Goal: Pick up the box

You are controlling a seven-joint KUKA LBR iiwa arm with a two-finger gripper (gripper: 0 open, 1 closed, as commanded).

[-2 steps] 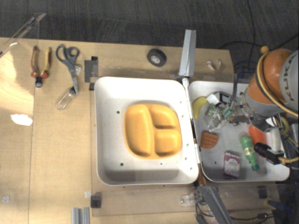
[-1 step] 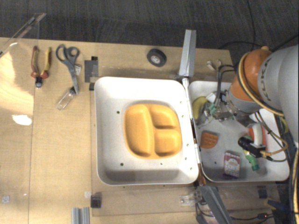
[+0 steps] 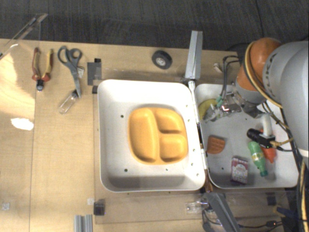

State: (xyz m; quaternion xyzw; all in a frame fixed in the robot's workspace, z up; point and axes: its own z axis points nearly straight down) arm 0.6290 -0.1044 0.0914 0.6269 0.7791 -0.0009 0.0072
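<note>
Grey arm (image 3: 289, 76) reaches in from right, orange band up top; gripper (image 3: 223, 106) low, pointing left, fingers unclear.

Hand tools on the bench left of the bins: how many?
2: pliers at the far left, and scissors just to their right, both lying on the bench. Others could lie outside the frame.

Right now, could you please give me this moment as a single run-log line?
gripper: over right bin's far-left corner, beside yellow item | box: near front edge of right bin, not held | yellow tray: in left bin

Glossy yellow plastic tray (image 3: 158, 134); matt wood bench (image 3: 58, 168).
</note>
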